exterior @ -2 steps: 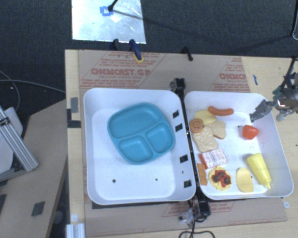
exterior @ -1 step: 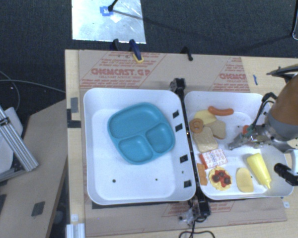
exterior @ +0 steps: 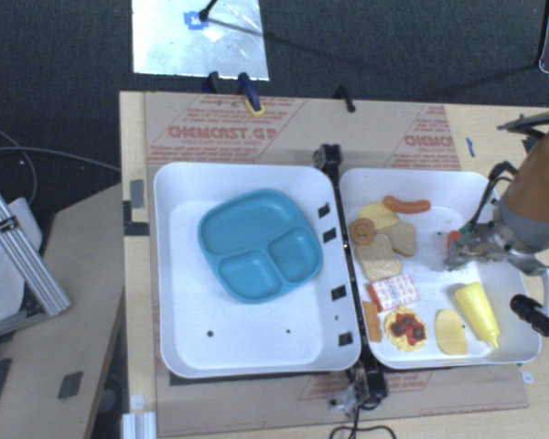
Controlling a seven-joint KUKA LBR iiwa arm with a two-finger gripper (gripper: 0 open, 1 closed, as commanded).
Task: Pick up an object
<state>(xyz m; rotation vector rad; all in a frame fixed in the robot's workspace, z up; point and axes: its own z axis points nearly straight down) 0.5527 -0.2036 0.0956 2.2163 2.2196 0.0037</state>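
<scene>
Several toy foods crowd the right white bin [exterior: 457, 187], pincer [exterior: 457, 252] low beside the yellow mustard bottle [exterior: 477, 311], grip unreadable.

Single fixed camera, mounted above the bench [exterior: 284, 122], looking down at a slant. Far enough back to take in both white bins whole: left bin [exterior: 188, 337] and right bin [exterior: 457, 186] side by side near frame centre. Bench's far edge toward the top, with dark floor [exterior: 393, 26] beyond. Arm [exterior: 540, 195] entering from the right edge. Shelving [exterior: 18, 263] at the left margin.
</scene>
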